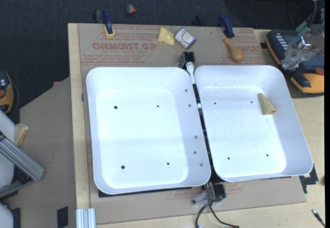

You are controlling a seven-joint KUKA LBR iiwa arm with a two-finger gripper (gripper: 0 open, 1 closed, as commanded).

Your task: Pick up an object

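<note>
Tan wedge [266,103] (small, cone-like) in right-hand bin [242,139], near its right wall

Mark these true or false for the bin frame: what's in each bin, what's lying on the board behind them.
1. The right bin holds a tan cone-shaped piece. True.
2. That cone piece lies near the bin's front left corner. False: it lies toward the far right part of the bin floor.
3. A yellow wedge lies on the brown board behind the bins. True.
4. The yellow wedge is inside the left bin. False: it is outside, on the board beyond the bin's far rim.
5. A wooden-handled tool lies on the board behind the right bin. True.
6. The two bins are stacked. False: they sit side by side.
</note>
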